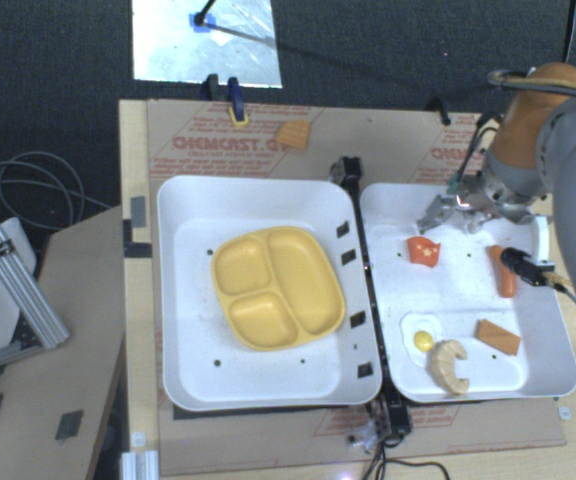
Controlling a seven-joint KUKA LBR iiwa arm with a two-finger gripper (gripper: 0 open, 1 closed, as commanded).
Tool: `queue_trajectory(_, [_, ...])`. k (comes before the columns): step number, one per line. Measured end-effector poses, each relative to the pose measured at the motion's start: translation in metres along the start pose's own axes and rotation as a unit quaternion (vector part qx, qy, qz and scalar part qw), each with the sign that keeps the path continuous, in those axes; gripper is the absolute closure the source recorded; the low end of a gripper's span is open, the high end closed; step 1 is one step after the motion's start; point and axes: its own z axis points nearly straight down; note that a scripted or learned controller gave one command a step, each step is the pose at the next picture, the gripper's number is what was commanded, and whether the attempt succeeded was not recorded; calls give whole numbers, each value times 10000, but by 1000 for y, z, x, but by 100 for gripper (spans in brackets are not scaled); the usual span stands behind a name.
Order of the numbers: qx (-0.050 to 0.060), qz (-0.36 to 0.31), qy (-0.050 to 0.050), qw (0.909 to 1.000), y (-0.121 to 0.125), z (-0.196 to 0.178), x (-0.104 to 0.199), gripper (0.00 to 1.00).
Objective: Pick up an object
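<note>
Nothing is lifted yet, by my reading. The tool hangs low over the right bin near its far edge, just beside the red piece (the likeliest target); whether it is open or closed I cannot tell. Grasp and lift remain. The yellow tray lies in the left bin.

The left bin holds a yellow divided plate. In the right bin lie a red piece, an orange stick, a fried egg, a tan curved piece and an orange block. The gripper hangs over the right bin's far side, above the red piece.
</note>
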Motion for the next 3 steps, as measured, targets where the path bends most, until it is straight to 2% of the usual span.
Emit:
queue_trajectory(1, [8, 16, 3, 10000, -22, 0, 5, 0])
queue_trajectory(2, [-16, 12, -4, 10000, 1, -7, -31, 0])
queue_trajectory(3, [23, 19, 12, 10000, -62, 0, -26, 0])
